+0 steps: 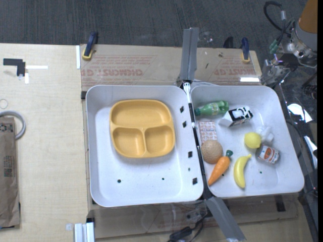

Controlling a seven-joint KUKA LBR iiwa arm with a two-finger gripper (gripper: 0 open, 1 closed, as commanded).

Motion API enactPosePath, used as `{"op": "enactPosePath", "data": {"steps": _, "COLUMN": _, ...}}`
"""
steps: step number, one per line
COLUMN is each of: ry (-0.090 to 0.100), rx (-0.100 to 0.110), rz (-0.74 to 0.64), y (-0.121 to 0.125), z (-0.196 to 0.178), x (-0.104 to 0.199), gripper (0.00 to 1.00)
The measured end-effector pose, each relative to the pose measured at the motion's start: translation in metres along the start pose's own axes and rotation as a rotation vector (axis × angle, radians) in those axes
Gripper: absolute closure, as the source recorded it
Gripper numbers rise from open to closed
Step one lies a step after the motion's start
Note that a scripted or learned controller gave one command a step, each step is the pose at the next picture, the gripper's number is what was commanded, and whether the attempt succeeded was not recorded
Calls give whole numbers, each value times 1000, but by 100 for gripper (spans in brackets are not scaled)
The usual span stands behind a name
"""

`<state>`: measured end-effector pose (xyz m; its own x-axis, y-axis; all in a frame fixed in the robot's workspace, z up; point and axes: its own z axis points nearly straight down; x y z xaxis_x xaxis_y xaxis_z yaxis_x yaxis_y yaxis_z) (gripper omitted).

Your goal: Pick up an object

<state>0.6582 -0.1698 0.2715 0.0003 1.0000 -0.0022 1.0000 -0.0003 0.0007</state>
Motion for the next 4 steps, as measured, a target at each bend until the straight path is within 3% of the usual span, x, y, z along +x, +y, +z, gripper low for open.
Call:
{"op": "enactPosePath", "data": {"steps": 1, "ry": 0, "rx": 1, "rz": -164, "y": 1, "z": -118, "x": -48, "gripper": 100}}
{"op": "enactPosePath", "data": {"steps": 2, "ry": 1, "rx": 2, "rz": -294, "y": -7, "z": -95, "x": -35, "gripper": 100}}
{"op": "enactPosePath", "data": {"steps": 3, "ry": 1, "rx": 1, "rz": -96, "y": -22, "z": 28, "x": -52, "gripper": 100}}
{"op": "enactPosePath", "data": {"steps": 4, "ry": 1, "rx": 3, "rz": 109, "y": -33, "z": 37, "x": -52, "gripper": 100}}
